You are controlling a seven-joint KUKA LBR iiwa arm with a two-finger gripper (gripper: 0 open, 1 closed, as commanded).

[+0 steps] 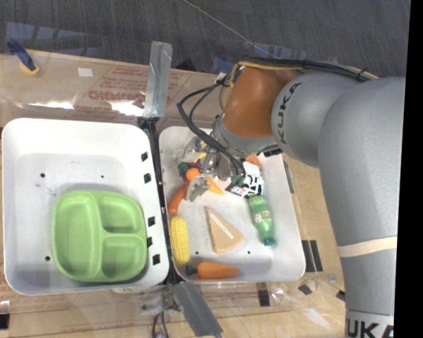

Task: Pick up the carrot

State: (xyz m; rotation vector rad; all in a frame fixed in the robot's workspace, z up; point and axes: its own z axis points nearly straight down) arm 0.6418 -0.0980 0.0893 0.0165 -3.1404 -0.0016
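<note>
- My arm (353, 172) fills the bench's right side.
- My claw (210, 173) sits low in the right bin (292, 255), upper half; grip state: can't tell.
- Carrot (216, 271) lies at that bin's front edge, beside corn (179, 239).
- Green plate (99, 235) in left bin (29, 141).

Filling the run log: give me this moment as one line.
task: pick carrot | hand: low in right bin, over toys | carrot: front edge of bin, apart from hand | tray: left bin

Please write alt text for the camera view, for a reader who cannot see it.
The gripper hangs low over the right bin, above a carrot; nearby lie corn, a sandwich wedge and a green bottle. The left bin holds a green tray.
</note>
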